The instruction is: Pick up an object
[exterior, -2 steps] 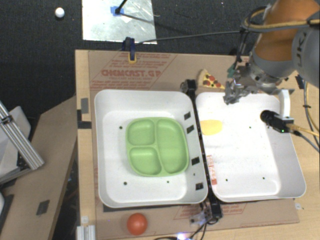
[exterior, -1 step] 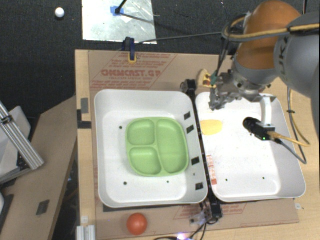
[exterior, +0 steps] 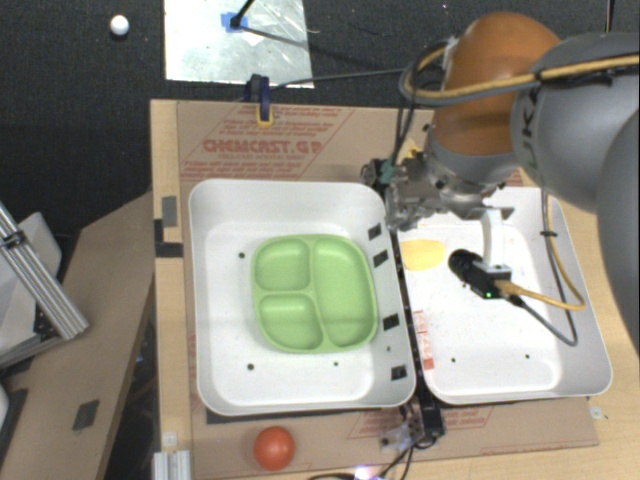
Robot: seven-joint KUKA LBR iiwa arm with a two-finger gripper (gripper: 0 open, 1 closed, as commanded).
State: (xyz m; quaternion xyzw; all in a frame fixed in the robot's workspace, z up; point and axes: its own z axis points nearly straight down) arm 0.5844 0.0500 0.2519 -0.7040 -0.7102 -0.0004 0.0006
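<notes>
A flat yellow object (exterior: 422, 255) lies in the right bin (exterior: 520, 368), near its left wall. My gripper (exterior: 408, 211) hangs just above and behind it, at the bin's upper left corner, largely covered by the wrist. A green divided plate (exterior: 313, 291) with three compartments rests in the middle of the left bin (exterior: 225, 368).
An orange-red ball (exterior: 273, 446) sits on the cardboard in front of the left bin. A blue clamp (exterior: 260, 98) stands at the back edge of the cardboard. A metal rail (exterior: 40, 278) leans at the far left.
</notes>
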